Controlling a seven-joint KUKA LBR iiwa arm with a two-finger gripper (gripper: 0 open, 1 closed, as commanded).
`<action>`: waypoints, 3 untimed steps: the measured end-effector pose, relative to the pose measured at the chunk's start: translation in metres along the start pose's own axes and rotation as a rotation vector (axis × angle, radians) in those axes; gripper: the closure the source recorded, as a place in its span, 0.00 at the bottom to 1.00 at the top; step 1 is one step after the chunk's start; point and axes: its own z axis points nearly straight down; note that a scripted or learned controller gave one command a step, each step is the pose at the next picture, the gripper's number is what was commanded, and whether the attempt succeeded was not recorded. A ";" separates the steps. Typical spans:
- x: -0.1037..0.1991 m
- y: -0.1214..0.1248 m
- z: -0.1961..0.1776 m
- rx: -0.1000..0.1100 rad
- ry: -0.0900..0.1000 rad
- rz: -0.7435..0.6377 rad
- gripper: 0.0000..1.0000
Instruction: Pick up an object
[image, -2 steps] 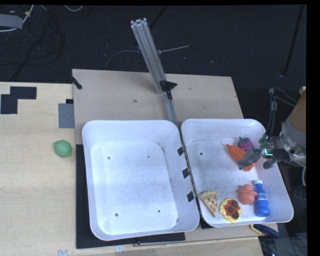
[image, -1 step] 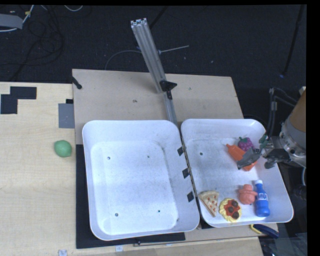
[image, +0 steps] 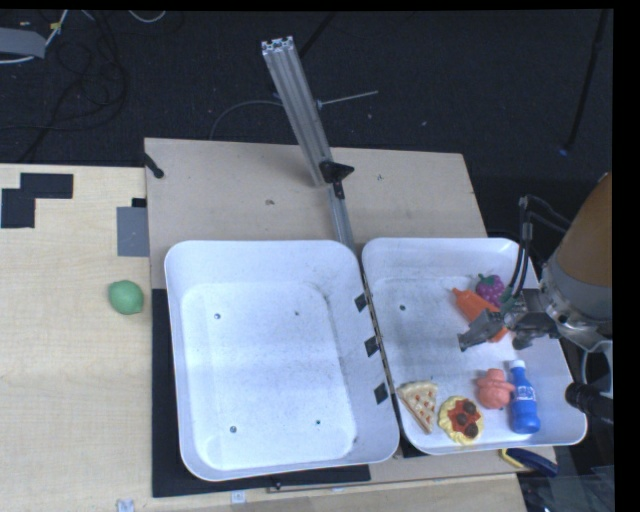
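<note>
Orange carrot (image: 470, 300) and purple grapes (image: 490, 289) by the jaws; below them, blue bottle (image: 522, 398), pink toy (image: 492, 388).

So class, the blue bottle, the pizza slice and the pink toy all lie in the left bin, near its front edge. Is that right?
Not quite. In the camera view, the blue bottle, the pizza slice and the pink toy lie in the right bin, not the left, near its front edge.
</note>
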 end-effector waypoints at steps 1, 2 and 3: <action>-0.008 -0.002 0.059 0.001 0.000 0.001 0.00; -0.008 -0.002 0.101 0.000 0.000 0.000 0.00; -0.009 -0.002 0.089 -0.003 -0.001 0.003 1.00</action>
